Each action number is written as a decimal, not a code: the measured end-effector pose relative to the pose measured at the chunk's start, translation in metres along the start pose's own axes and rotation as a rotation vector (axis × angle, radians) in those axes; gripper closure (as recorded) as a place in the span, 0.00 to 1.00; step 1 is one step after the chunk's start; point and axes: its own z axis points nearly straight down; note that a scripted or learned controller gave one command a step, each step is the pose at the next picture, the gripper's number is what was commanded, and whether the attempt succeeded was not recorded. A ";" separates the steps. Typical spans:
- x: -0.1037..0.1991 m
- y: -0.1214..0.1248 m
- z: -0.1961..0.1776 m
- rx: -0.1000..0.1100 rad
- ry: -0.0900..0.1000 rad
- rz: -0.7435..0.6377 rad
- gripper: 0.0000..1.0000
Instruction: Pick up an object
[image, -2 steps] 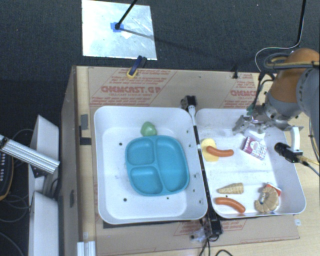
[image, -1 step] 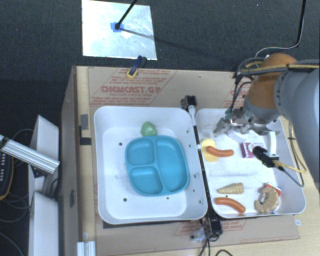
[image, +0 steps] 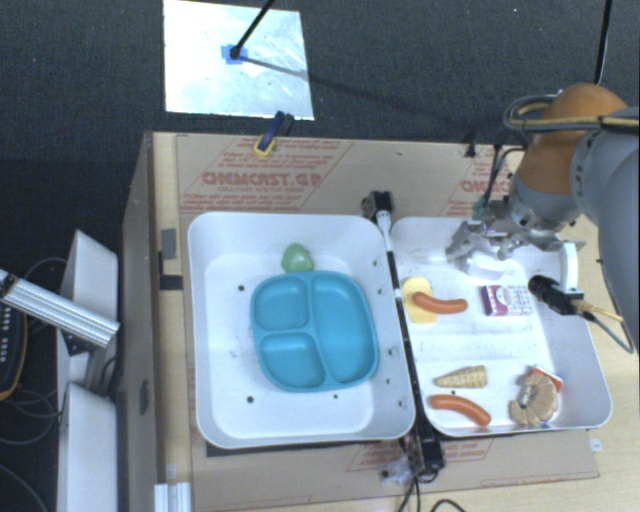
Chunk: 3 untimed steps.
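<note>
Gripper is being positioned over right bin far edge, beyond hot dog and small carton; grip state cannot be determined.

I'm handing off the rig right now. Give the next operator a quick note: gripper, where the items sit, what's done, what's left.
Gripper: low over the right bin's far end; nothing seen between its fingers.
Right bin: two hot dogs, yellow piece, small box, cone, pastry.
Left bin: blue divided tray, green item.
Done: no pick yet.
Left: grasp and lift one object.
</note>
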 end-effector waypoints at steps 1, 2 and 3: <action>-0.015 -0.013 0.002 0.002 0.000 0.000 0.00; 0.031 -0.028 0.011 -0.015 -0.007 -0.001 0.00; 0.054 -0.054 -0.007 0.003 0.002 -0.002 0.00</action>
